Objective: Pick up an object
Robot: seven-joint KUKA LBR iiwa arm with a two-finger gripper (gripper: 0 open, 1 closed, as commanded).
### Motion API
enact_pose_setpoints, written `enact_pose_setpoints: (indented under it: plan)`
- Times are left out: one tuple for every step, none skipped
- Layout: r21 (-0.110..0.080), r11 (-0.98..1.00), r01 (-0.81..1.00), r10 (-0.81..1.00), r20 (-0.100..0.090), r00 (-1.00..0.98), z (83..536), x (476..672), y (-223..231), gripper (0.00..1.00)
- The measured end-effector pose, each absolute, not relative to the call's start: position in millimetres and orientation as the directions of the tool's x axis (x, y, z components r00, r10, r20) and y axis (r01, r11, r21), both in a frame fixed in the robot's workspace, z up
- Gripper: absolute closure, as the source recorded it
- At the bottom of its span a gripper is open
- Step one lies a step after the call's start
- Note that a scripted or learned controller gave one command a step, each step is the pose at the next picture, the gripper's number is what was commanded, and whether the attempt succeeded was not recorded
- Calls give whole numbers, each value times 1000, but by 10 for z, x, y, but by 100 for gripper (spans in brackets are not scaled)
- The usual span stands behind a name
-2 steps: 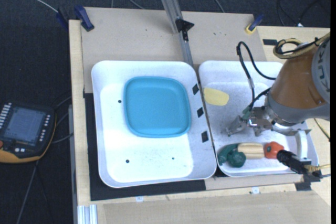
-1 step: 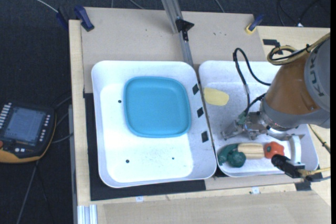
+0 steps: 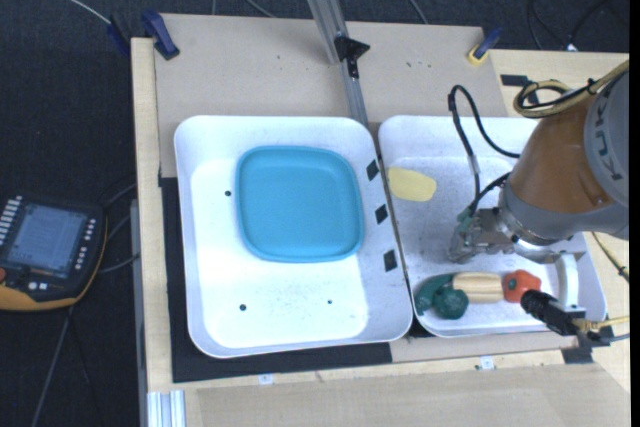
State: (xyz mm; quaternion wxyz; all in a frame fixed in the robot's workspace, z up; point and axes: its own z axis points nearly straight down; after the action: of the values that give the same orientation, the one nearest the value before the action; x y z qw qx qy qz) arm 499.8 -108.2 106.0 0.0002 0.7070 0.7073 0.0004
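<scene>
The gripper [image 3: 470,240] hangs low in the right bin [image 3: 440,140]; whether it is released or clenched cannot be told. Just near of it lie a green object [image 3: 441,298], a tan cylinder [image 3: 480,288] and a red piece [image 3: 518,284] in a row. A yellow object [image 3: 411,183] lies farther back. The left bin [image 3: 200,215] holds a blue plate [image 3: 299,203].

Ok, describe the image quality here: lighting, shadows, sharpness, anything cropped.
Camera view: even, soft lighting without hard glare; the white bins read bright but keep their speckle. The blue plate is fairly sharp, and the claw looks slightly soft, with a faint shadow beneath it. The arm is cropped at the right.
</scene>
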Motion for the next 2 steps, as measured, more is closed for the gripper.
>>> enact_pose_setpoints:
  plan:
    - [5, 0, 1000, 1000, -1, 0, 1677, 5014, -1115, 100]
    - [6, 0, 1000, 1000, -1, 0, 2275, 5023, -1190, 100]
